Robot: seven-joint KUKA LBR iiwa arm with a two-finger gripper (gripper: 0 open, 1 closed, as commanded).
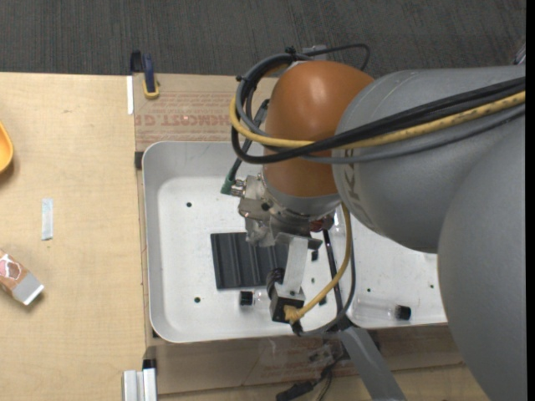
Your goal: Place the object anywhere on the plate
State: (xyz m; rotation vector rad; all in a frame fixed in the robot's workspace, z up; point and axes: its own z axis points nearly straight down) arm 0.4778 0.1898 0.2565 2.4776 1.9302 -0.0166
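1. Over the middle of the left bin [180,249]: gripper [261,228] low under the orange wrist, right above the right edge of a dark ribbed slab [238,260]. Pincer state: cannot tell, hidden by the wrist.
2. Taking the slab as the plate. Flat on the bin floor, lower middle, right edge tucked under the arm.
3. Object to place: cannot say for sure. Nothing seen held. 1 candidate: small black piece [246,298] on the bin floor just below the slab's lower edge, apart from it.
4. Step, as a guess: hovering at the plate, either for a drop or ahead of a pick. Too much hidden to choose.
5. Next move, if the piece is the object: short shift toward the front wall, straight descent, then lift and back over the slab.
6. Room: bare floor left of and behind the slab. Tight at the front wall. Right side crowded by arm and cables.
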